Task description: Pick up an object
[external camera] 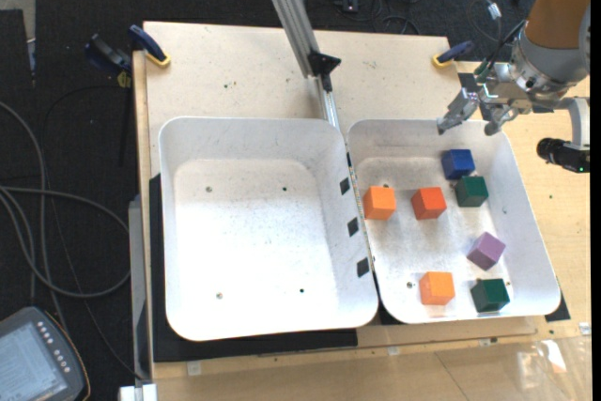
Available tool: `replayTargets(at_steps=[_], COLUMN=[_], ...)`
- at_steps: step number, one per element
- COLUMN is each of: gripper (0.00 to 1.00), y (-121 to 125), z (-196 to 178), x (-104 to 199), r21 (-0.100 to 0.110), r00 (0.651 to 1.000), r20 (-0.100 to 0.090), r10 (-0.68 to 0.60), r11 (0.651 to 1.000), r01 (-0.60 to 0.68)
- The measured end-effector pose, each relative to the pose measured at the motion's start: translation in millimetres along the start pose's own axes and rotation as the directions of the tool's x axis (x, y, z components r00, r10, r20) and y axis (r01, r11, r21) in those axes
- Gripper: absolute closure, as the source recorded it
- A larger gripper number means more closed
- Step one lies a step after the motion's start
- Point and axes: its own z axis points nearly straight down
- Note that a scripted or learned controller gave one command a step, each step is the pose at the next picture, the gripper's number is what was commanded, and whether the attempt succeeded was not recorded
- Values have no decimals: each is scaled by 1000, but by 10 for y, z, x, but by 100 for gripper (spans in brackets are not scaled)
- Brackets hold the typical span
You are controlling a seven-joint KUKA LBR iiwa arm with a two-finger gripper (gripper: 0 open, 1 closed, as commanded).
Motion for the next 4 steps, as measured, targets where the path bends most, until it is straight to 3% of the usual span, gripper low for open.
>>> replayTargets(at_steps=[1, 3, 4], gripper=[0, 0, 0], y=[10, -152, -118], z=[-34, 996, 1091], x=[3, 111, 110], r21=[-5, 0, -14], r00=[1000, 1000, 1000], r20=[2, 0, 3], r10=[-2, 2, 1], r11=[1000, 1000, 1000], r01=[2, -2, -1])
